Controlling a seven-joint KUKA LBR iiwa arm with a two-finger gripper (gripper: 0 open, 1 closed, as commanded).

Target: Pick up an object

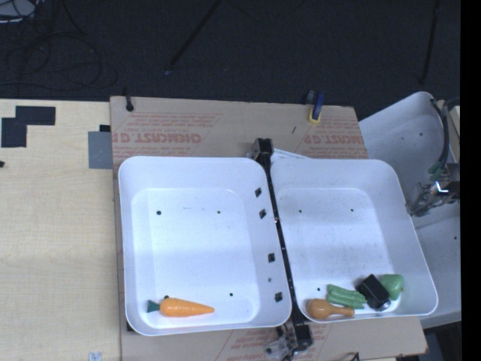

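Oddly, the tool [442,189] sits past the right bin's [409,224] rim, grip state unclear.

Pale grey rounded arm housing [409,126], small dark screw dots, black cable along edge.

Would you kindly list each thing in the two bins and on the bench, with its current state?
left bin: holds one item
carrot: lying flat by the near wall of the left bin
right bin: holds a cluster in its near right corner
green pod: lying flat
tan pear-shaped piece: on its side
black block: tilted, resting against the green pieces
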